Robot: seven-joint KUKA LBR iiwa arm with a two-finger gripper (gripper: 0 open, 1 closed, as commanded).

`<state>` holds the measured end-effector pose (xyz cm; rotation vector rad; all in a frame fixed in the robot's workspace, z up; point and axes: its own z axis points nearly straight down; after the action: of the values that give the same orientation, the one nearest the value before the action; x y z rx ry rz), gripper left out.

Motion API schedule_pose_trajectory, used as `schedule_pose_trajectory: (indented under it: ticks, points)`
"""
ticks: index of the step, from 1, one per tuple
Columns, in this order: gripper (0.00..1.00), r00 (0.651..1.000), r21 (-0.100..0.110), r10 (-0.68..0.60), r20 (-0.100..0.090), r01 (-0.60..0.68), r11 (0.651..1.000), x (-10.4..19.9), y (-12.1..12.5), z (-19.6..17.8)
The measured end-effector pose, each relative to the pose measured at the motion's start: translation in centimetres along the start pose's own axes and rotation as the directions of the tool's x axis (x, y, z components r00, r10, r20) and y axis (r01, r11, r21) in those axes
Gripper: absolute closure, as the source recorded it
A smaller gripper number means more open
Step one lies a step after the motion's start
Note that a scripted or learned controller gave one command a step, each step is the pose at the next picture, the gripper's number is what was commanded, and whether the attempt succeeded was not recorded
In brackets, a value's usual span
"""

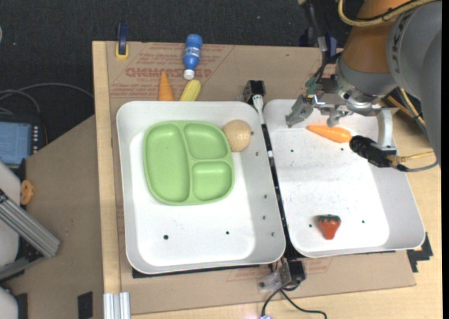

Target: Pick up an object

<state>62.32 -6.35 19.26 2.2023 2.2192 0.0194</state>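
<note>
Fingers (299, 111) of the gripper (319, 116) look spread apart, one to each side, and nothing is between them. The gripper hangs over the far end of the right bin (393, 230), close to its back wall.

The nearest thing to pick is the orange carrot (328, 132). It lies flat on the bin floor just beside the gripper, on the side nearer the camera, with its long axis running roughly left to right. A small red toy with a green top (328, 226) lies well apart from it, near the front edge of the same bin. The left bin (140, 240) carries a green divided plate (188, 162) and a beige ball (237, 134) that touches the plate's corner.

The step in hand seems to be the approach to the carrot. To do it well, the gripper should probably first come a little toward the camera, until it stands above the middle of the carrot. The fingers should close across the thin width, not along the length, so the wrist may need to turn. The carrot is round and smooth, so it may roll or slip if only the tip is caught. The descent must also stay clear of the back wall.
</note>
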Motion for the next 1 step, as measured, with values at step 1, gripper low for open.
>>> schedule_pose_trajectory:
  ticks: [1]
  points:
    - [0.00, 1.000, 0.024, 0.011, -0.002, -0.011, 1.000, -5.87, -0.14, 9.52]
